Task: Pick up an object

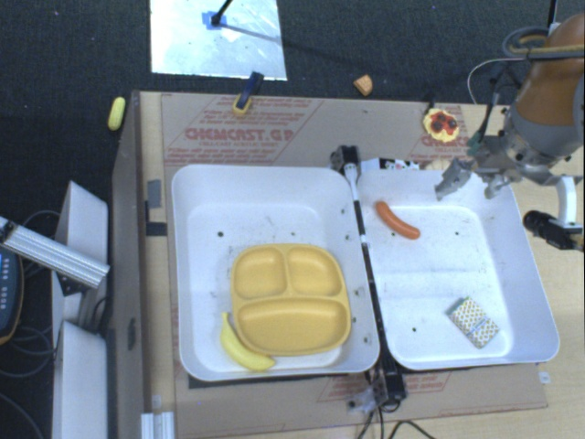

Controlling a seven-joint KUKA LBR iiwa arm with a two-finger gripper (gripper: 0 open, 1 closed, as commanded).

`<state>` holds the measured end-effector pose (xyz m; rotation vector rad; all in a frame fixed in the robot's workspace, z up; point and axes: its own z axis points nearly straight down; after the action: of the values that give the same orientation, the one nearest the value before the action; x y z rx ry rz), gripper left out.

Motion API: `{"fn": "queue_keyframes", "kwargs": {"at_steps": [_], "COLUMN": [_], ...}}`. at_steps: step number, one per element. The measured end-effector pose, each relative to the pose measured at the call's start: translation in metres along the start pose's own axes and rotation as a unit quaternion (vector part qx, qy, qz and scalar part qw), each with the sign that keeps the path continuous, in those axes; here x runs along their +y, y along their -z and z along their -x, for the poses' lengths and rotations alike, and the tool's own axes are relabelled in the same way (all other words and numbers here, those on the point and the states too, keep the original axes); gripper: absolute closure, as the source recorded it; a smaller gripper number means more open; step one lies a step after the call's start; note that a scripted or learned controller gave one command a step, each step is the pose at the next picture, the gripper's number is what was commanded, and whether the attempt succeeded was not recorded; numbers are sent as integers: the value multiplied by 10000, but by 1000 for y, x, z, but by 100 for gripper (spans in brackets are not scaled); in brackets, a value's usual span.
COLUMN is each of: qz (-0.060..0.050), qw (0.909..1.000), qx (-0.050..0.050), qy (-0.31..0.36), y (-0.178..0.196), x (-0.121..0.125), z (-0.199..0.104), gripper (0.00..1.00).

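Two bins (274, 186): one tray (291, 298), one banana (240, 347), one sausage (398, 219), one packet (473, 322).

Two white bins sit side by side on a cardboard sheet (274, 122). The left bin (210, 199) holds a yellow divided plate (291, 297) with a banana (239, 347) touching its lower-left edge. The right bin (516, 282) holds a sausage (398, 219) near its upper-left corner and a small patterned packet (473, 322) near its lower right. The gripper (473, 179) hangs over the right bin's upper edge, fingers spread, nothing between them, well apart from the sausage.
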<state>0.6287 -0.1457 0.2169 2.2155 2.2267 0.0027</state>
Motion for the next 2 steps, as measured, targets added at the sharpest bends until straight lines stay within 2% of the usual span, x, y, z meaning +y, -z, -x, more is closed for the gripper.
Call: {"fn": "queue_keyframes", "kwargs": {"at_steps": [1, 2], "qz": [-2, -15], "qw": [10000, 10000], "qx": [0, 1], "qy": [-1, -3], "y": [-50, -134], "x": [26, 36], "z": [-42, -62], "gripper": [0, 0]}}
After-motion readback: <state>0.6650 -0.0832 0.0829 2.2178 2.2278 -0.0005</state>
